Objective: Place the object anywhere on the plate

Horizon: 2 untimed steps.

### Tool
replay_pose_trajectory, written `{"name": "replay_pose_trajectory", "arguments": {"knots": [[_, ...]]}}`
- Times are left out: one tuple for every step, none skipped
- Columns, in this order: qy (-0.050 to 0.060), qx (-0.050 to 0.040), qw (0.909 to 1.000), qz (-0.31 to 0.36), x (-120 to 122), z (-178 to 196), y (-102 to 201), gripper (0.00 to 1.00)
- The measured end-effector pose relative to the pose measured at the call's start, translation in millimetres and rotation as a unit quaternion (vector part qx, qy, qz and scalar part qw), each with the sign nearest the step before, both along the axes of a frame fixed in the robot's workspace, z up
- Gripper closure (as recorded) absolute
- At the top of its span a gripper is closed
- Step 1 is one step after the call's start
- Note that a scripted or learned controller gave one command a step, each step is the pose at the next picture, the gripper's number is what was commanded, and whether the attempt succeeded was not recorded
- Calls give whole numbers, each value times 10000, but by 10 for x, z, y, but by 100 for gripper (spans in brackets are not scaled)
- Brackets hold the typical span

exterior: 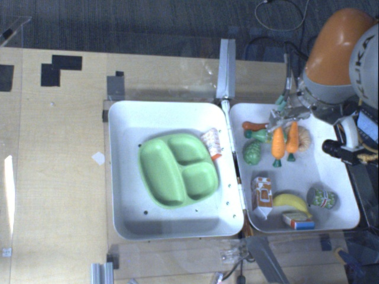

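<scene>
A green divided plate (177,169) lies in the left bin (124,158); its three sections hold nothing. A small white and red packet (211,142) rests against the plate's upper right rim. My gripper (287,114) hangs over the upper part of the right bin (340,176), just above two orange carrots (278,144) that lie side by side. I see nothing lifted in it. The arm's orange band and grey wrist fill the top right.
The right bin also holds a green broccoli-like piece (252,152), a small red and green item (256,129), a tan round thing (304,138), a brown carton (262,192), a banana (290,202), a can (323,199) and a small box (298,220). A metal divider (225,70) stands between the bins.
</scene>
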<state>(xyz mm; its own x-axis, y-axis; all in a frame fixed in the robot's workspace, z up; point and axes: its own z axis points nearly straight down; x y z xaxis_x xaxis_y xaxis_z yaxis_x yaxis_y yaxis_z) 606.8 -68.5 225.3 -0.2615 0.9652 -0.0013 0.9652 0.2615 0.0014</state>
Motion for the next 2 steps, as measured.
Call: {"name": "replay_pose_trajectory", "arguments": {"knots": [[12, 3, 9997, 240, -45, -436, 709, 100], [9, 3, 9992, 404, -88, -433, 1274, 100]]}}
